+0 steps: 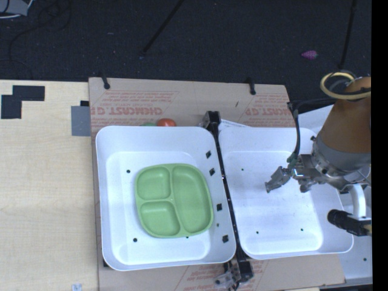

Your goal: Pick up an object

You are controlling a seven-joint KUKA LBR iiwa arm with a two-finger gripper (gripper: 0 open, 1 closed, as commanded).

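Green and flat, the divided plate (pixel 174 200) lies in the left bin (pixel 112 162); the gripper (pixel 290 179) hangs over the right bin (pixel 254 139), holding nothing; its fingers look spread apart; the plate sits well off to its left, across the divider.

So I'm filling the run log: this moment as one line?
arm: over right bin | gripper: nothing visibly held | green divided plate: in left bin
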